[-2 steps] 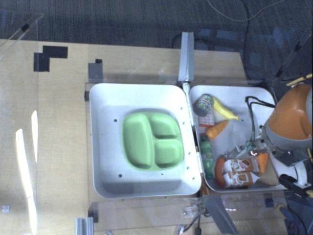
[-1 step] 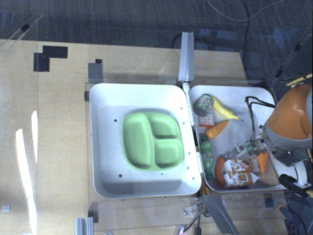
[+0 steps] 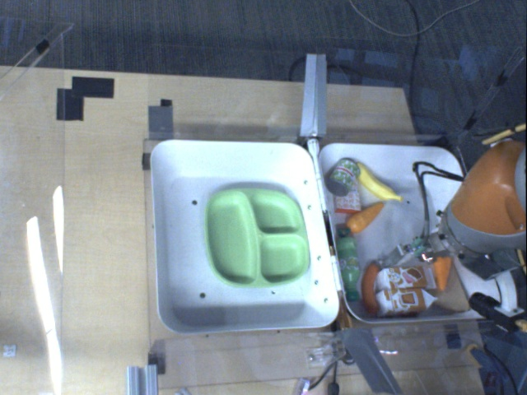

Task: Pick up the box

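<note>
While the bench point(image 3: 99, 245) carries two shallow white bins side by side, the left bin point(image 3: 177, 220) holds a green divided tray point(image 3: 257, 235) near its centre, and the right bin point(image 3: 445, 156) holds all the clutter. At about three o'clock in the view the grey arm point(image 3: 494, 196) with its orange band hangs over the right bin's right side; the gripper point(image 3: 426, 249) sits low beneath it, and I cannot tell how its parts are set because wrist and cables hide them. The box point(image 3: 405, 289), brown and white with printed faces, lies flat at about six o'clock in the right bin, against the near wall, just below the gripper. Its long axis seems to run from nine to three o'clock, with its rounded-looking red end toward nine. To do this step well, the grasp should probably span the short side, crossing the long axis, and descend squarely on the middle, away from the neighbours. A green bottle point(image 3: 348, 262) lies just at its nine o'clock, a carrot point(image 3: 366, 216) farther toward twelve, then a banana point(image 3: 378, 185) and a small can point(image 3: 343, 174) at the far end.
</note>
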Tool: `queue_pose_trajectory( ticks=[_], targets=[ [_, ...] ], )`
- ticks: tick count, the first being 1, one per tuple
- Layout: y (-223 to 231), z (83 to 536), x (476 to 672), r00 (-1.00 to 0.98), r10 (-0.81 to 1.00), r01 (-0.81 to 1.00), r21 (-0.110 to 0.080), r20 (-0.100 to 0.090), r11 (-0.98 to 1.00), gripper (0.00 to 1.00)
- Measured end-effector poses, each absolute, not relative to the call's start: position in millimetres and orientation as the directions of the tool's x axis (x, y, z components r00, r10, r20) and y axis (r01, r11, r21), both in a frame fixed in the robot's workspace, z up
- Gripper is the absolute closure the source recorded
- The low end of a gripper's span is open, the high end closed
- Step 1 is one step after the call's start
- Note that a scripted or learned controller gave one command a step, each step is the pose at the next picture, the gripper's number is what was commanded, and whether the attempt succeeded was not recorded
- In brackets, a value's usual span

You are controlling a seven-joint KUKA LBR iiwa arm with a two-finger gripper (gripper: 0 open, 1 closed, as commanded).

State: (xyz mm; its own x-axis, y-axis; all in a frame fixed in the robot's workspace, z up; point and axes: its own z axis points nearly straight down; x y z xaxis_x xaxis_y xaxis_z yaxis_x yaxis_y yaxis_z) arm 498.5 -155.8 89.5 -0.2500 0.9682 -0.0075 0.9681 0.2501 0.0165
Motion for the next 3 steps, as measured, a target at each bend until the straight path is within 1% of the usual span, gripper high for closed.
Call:
queue_pose_trajectory(
  ticks=[1,2,3],
  targets=[
    [-173.9,241.8,487.9,-0.041,0.999,0.999,0.001,-0.001,0.041,0.00],
    [-140.8,139.3,521.3,-0.020,1.000,1.000,-0.003,0.001,0.020,0.00],
    [-128.6,88.5,490.7,0.132,0.991,0.991,0.011,0.000,-0.132,0.00]
  ],
)
